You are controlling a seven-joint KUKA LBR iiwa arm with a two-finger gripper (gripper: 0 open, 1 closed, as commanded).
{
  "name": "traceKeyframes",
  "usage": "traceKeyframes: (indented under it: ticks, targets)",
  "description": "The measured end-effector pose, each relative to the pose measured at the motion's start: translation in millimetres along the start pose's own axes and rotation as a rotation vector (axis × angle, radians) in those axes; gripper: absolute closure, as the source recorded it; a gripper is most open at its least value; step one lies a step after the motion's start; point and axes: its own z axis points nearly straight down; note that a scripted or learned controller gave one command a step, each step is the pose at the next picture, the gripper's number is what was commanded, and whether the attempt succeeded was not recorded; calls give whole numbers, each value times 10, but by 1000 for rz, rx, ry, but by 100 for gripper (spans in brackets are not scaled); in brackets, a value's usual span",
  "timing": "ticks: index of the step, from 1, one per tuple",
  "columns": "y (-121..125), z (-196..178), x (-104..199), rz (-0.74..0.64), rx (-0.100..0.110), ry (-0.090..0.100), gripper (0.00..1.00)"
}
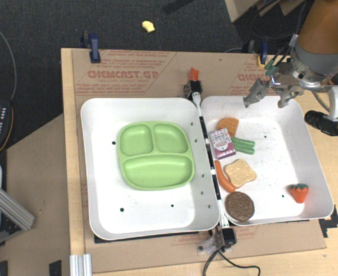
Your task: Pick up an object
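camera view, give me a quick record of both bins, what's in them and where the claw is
left bin: holds a green divided plate
right bin: toy foods
items in right bin: orange piece, small purple packet, green piece, bread slice, carrot, brown round cookie, strawberry
claw: open, above the far edge of the right bin, nothing between its fingers
off the bench: small yellow object on the dark floor

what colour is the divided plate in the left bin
Light green. The three-compartment plate lies in the left bin, seen best in the camera view.
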Motion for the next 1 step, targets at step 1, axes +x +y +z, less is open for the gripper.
traceKeyframes:
  ticks: [1]
  targets:
    - [353,1467,186,-2,14,3,0]
